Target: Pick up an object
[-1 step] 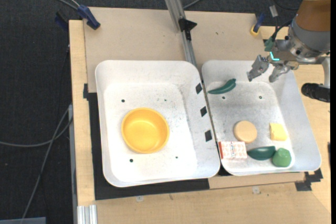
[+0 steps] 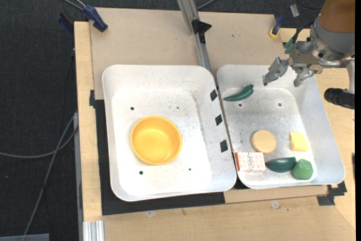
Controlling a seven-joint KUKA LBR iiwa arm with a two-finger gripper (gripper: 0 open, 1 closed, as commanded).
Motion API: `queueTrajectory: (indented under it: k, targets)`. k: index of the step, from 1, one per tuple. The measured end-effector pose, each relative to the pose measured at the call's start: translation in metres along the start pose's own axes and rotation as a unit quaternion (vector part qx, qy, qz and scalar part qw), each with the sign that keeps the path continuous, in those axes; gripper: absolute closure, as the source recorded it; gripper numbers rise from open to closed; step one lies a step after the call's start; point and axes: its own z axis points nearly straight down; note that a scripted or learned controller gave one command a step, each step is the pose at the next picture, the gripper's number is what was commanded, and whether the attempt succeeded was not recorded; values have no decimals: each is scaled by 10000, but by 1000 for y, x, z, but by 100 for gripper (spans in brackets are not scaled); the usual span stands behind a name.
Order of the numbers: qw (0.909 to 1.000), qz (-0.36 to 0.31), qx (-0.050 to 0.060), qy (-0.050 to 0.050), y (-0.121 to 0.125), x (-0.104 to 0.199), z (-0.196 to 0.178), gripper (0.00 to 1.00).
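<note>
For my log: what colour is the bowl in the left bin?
Yellow; the bowl shows in the camera view.

- Yellow bowl [image 2: 155, 139], upright, in the left bin.
- Right bin: green pepper [image 2: 239, 93] far; tan disc [image 2: 263, 141], yellow block [image 2: 299, 141], red-white packet [image 2: 250, 162], green pieces [image 2: 293, 166] near.

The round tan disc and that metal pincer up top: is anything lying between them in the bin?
In the camera view, only bare, speckled white bin floor lies between the round tan disc and the pincer. The dark green curved piece lies off to the side.
</note>
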Motion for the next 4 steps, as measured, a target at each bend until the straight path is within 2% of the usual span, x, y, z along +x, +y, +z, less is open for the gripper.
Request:
queueTrajectory:
  k: [1,2,3,4]
  targets:
    - [10000,-13,40,2,6,9,52,0]
    - [10000,5,36,0,7,3,114,0]
    - [10000,5,50,7,6,4,161,0]
    - [10000,6,4,10,9,5,144,100]
